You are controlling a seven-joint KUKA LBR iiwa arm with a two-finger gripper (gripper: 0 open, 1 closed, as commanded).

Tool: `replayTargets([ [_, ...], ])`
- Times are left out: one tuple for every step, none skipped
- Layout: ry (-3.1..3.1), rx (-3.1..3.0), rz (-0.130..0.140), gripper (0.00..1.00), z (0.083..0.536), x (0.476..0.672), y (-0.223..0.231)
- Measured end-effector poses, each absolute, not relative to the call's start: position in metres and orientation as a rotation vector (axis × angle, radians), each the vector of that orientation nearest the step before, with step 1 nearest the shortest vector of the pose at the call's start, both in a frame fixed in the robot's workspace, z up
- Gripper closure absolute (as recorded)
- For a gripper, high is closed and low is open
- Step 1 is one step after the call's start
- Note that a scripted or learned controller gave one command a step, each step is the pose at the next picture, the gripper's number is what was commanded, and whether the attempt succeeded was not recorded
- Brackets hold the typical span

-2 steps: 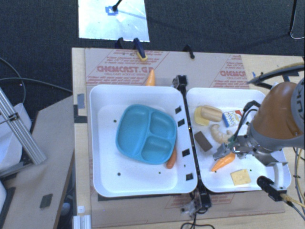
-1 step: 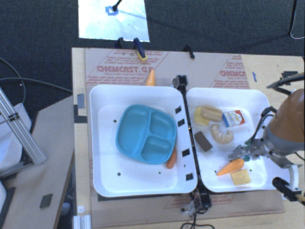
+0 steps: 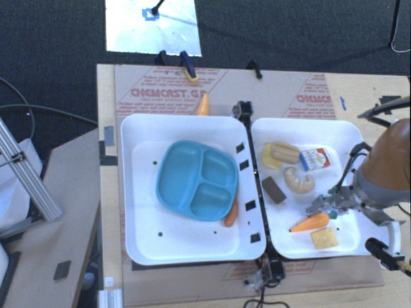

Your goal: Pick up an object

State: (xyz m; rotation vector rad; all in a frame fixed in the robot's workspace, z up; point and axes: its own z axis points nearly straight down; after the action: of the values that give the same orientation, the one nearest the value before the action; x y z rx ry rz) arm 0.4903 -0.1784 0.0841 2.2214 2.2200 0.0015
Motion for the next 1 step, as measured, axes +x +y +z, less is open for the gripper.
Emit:
replayTargets([
  [2.216,2.220,0.003,1.00,0.0955,0.4915,-0.1793],
])
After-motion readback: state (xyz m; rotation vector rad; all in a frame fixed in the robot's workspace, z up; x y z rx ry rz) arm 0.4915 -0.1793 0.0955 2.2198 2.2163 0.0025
